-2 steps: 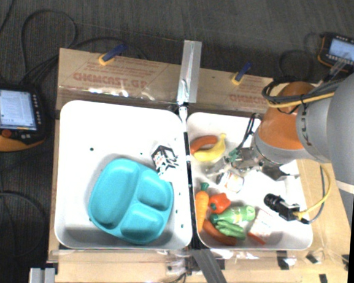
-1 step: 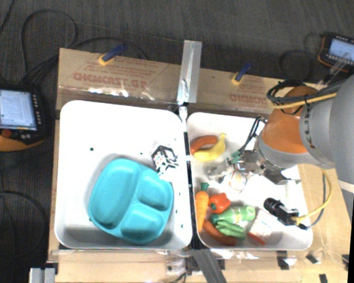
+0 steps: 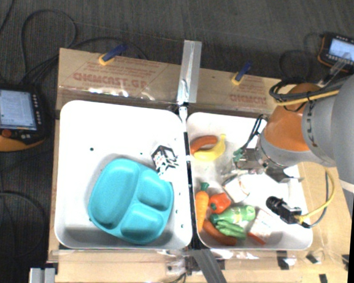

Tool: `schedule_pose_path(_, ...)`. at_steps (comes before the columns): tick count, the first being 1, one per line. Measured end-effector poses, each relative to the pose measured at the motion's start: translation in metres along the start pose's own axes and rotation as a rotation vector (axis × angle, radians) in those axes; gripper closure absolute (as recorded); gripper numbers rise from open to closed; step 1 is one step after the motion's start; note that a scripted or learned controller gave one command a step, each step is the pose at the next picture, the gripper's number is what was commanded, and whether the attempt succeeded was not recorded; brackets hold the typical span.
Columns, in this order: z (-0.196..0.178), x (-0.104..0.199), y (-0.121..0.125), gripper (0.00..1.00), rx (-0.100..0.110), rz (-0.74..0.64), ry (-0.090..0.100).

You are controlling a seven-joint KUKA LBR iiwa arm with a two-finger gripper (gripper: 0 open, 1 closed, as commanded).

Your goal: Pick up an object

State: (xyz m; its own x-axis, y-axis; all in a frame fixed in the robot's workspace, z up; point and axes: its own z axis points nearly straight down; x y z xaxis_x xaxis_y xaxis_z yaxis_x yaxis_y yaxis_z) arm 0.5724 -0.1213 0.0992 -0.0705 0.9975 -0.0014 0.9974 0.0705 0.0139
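The right bin (image 3: 291, 240) holds a heap of toy foods: a red sausage (image 3: 203, 141) lying against a yellow banana (image 3: 212, 152) at the back, and an orange carrot (image 3: 201, 208), a red pepper (image 3: 219, 202), a green leafy vegetable (image 3: 235, 217) and a small white box (image 3: 261, 224) at the front. My gripper (image 3: 241, 163) reaches down into the middle of this bin, just right of the banana and above a white object (image 3: 237, 187). Nothing can be seen held in it.
The left bin (image 3: 82, 129) bears a teal divided plate (image 3: 132, 198) and a small black-and-white cube (image 3: 163, 159) near the wall between the bins. A black cable part (image 3: 283, 209) hangs off the arm over the right bin. Two handheld control units lie outside the bins.
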Motion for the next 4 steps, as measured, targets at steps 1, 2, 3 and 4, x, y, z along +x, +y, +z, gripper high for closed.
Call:
schedule_pose_path(1,0.008,-0.076,0.007,1.00,-0.001,-0.080,-0.005)
schedule_pose_path(2,0.008,-0.047,0.004,1.00,-0.001,-0.064,-0.006)
schedule_pose_path(3,0.010,-0.045,0.004,0.00,0.003,-0.066,-0.003)
schedule_pose_path(4,0.009,0.006,-0.043,0.00,0.004,0.020,-0.004)
